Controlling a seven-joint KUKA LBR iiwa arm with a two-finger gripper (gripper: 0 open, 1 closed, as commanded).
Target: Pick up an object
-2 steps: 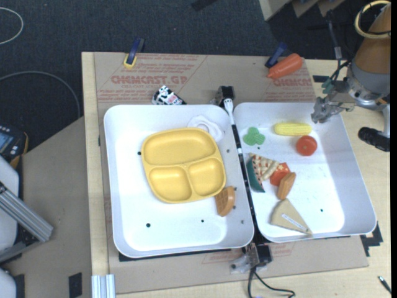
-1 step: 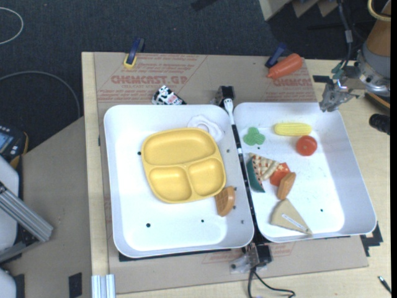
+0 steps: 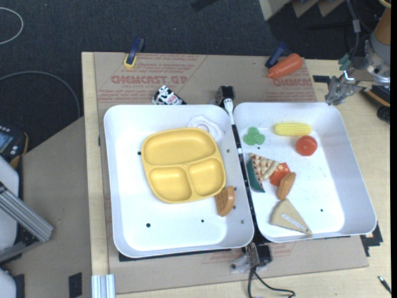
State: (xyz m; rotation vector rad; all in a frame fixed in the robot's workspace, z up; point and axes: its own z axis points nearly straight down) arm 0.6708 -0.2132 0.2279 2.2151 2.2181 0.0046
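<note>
Hovering beyond the right bin's [image 3: 347, 143] far right corner, claw [image 3: 338, 93] touching nothing, opening impossible to tell at this size.

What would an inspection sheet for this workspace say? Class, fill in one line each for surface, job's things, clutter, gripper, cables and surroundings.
Surface: bench board bearing the left bin and right bin side by side.
Job's things: yellow divided tray and croissant in left bin; corn, tomato, green piece, pizza slice, cheese wedge in right bin.
Clutter: orange clamp, yellow-tipped clamp, black-and-white toy on the board.
Gripper: gripper above the right bin's far right corner, apart from all items.
Cables: cable at the near edge.
Surroundings: dark carpet.
</note>
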